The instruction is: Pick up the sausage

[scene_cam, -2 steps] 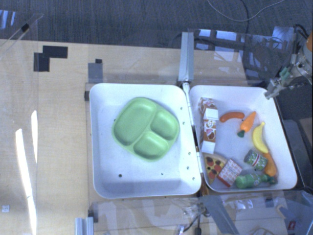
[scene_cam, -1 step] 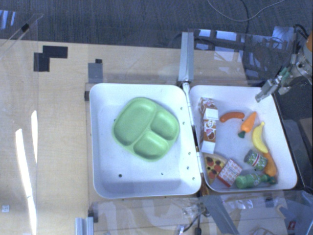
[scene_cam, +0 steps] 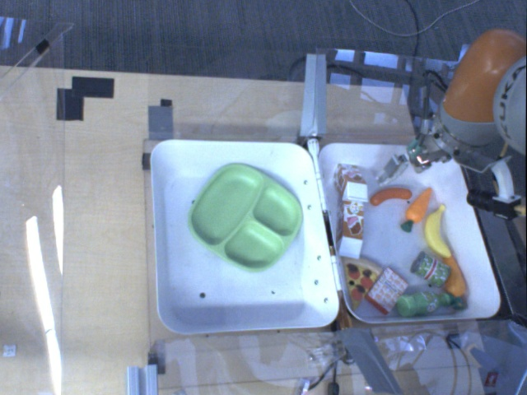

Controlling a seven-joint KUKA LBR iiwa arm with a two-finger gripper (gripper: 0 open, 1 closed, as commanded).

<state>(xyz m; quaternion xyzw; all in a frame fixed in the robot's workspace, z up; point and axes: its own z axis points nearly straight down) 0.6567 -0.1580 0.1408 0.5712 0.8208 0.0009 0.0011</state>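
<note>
1. Tool [scene_cam: 398,166] sits at the far edge of the right bin [scene_cam: 486,303], hanging from the arm [scene_cam: 482,89] that enters from the right. Fingers look spread, nothing between them.
2. Sausage [scene_cam: 389,195] lies on the bin floor just nearer the camera than the tool, close but apart from it.
3. Carrot [scene_cam: 418,206] is right of the sausage, below and right of the tool; banana [scene_cam: 435,234] lies further out the same way.
4. Left of the tool: a row of small cartons [scene_cam: 352,212] along the bin's left wall.
5. Well away at the near edge: pizza slice [scene_cam: 361,279], can [scene_cam: 429,267], green bottle [scene_cam: 420,304].
6. Far left of the tool: left bin [scene_cam: 177,303] with a green tray [scene_cam: 245,215].
</note>
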